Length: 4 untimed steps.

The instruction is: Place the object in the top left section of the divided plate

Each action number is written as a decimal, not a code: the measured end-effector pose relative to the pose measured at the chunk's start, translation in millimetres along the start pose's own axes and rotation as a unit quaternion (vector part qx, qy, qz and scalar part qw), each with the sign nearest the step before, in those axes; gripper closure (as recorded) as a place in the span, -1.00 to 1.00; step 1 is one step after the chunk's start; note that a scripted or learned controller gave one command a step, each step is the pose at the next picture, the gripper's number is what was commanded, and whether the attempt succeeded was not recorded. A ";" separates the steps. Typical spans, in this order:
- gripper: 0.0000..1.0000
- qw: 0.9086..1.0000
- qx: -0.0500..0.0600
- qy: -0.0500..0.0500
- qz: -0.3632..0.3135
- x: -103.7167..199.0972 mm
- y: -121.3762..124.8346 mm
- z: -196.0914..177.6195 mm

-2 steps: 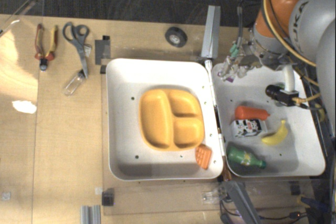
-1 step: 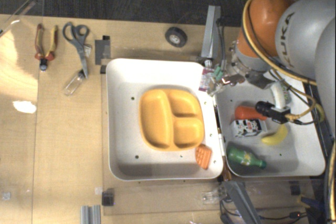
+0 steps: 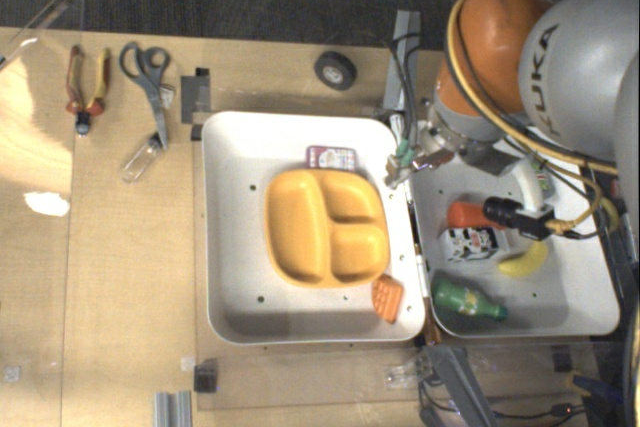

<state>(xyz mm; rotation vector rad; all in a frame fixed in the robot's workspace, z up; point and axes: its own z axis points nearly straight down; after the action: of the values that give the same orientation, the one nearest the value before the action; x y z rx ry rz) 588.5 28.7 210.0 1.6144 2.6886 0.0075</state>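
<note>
The yellow divided plate (image 3: 325, 225) lies in the middle of the left white bin (image 3: 230, 245), with one long section on its left and two smaller ones on its right, all bare. A small purple packet (image 3: 331, 157) rests just beyond the plate's far edge. An orange ridged piece (image 3: 388, 298) lies by the plate's near right corner. My gripper (image 3: 405, 160) hangs over the wall between the two bins, just right of the purple packet and above the plate's far right corner. The wrist hides its tip.
The right bin (image 3: 575, 310) holds a red item (image 3: 466, 214), a white and black carton (image 3: 472, 243), a banana (image 3: 527, 260) and a green bottle (image 3: 468, 301). On the bench to the left lie scissors (image 3: 150, 85) and pliers (image 3: 85, 85); a tape roll (image 3: 336, 69) sits behind the left bin.
</note>
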 end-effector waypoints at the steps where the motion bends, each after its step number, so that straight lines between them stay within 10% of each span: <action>1: 1.00 0.994 -0.001 -0.001 -0.105 8.4 -0.8 -18.1; 2: 1.00 0.977 -0.001 -0.001 -0.211 -41.5 -26.9 -51.6; 3: 1.00 0.983 0.000 -0.001 -0.183 -70.9 -78.5 -55.9; 4: 1.00 0.982 0.001 -0.001 -0.188 -155.3 -56.4 4.3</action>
<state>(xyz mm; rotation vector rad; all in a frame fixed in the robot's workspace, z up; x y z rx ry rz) 611.8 -134.8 205.7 1.0811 2.9431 0.0022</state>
